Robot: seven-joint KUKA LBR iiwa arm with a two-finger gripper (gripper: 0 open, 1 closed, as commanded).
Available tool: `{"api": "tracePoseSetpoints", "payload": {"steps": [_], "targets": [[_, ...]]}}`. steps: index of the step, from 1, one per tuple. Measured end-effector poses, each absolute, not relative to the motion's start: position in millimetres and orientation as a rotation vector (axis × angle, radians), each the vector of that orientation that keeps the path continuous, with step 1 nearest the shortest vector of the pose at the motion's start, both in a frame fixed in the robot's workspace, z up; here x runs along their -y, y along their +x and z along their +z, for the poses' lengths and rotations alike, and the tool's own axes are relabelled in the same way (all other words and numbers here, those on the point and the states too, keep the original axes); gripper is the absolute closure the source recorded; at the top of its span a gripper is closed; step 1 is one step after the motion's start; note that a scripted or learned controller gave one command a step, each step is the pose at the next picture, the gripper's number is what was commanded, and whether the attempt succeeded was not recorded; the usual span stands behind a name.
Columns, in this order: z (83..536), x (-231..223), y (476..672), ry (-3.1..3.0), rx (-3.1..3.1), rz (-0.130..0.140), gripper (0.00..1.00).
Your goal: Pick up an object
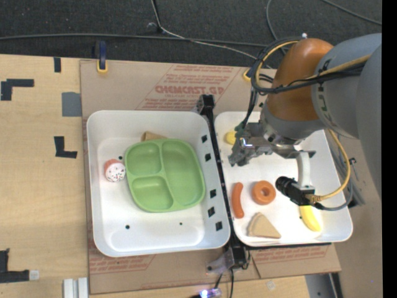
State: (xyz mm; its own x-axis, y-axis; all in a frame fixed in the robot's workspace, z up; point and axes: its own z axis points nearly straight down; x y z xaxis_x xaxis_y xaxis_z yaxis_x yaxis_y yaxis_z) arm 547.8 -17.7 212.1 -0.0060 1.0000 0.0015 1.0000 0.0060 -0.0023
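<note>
Looming closest to the lens, the grey arm with its orange band (pixel 301 79) hangs over the right bin (pixel 329 143), and below it the tool (pixel 240 154) sits low above the bin's upper left part; whether it is released or clenched I cannot tell, and nothing shows between its tips. By my reading the pick is not done: every candidate lies on the bin floor.

Just below the tool lies a slim orange-red sausage-shaped toy (pixel 238 200), smooth and rounded at both ends. Right of the sausage is an orange ring (pixel 264 192), doughnut-like with a dark centre. Below the ring rests a tan wedge (pixel 265 227), matte, like a bread or cheese slice. Right of the ring sits a glossy yellow banana (pixel 309 217).

Left of the tool, in the left bin (pixel 99 185), a pale green divided plate (pixel 165 174) of smooth plastic nearly touches a speckled white ball (pixel 115 171). Both bins rest on the cardboard-covered desk (pixel 173 89).
</note>
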Motion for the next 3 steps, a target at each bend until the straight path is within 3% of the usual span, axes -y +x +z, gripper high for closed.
{"api": "tracePoseSetpoints", "payload": {"steps": [1, 2, 3], "targets": [[205.3, -39.5, 533.0, -2.212, 2.226, 0.003, 1.00], [208.3, -98.2, 531.4, -2.212, 2.228, 0.001, 1.00], [208.3, -94.8, 531.7, -2.218, 2.224, 0.003, 0.00]]}}
